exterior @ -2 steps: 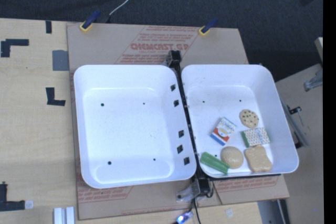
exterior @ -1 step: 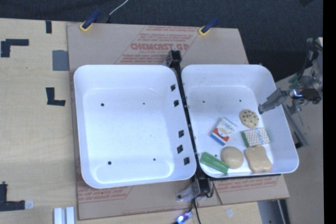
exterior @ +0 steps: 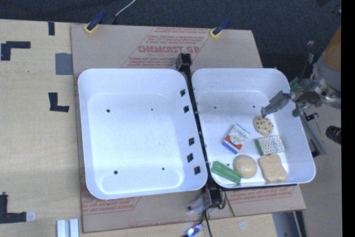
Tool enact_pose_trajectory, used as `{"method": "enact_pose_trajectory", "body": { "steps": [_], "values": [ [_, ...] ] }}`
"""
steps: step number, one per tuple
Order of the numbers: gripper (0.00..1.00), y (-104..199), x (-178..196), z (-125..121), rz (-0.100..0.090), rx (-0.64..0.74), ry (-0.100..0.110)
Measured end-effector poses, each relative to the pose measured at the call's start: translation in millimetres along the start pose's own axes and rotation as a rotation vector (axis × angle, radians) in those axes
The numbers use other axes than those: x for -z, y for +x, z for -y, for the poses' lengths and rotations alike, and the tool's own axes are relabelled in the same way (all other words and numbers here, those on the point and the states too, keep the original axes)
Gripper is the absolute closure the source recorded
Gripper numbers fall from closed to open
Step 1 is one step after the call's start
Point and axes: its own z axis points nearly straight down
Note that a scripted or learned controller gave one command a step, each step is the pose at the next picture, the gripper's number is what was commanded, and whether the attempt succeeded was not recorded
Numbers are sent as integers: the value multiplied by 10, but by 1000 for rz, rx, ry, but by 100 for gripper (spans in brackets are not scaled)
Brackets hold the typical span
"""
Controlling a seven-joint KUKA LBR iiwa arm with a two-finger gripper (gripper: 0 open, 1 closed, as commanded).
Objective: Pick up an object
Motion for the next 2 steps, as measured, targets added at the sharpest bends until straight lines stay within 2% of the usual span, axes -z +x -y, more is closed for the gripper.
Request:
{"method": "enact_pose_trajectory", "body": {
  "steps": [1, 2],
  "values": [
    [0, -307, -1218, 318, -3, -5, 9],
    [0, -300, -1467, 341, 3, -1, -6]
  ]
}}
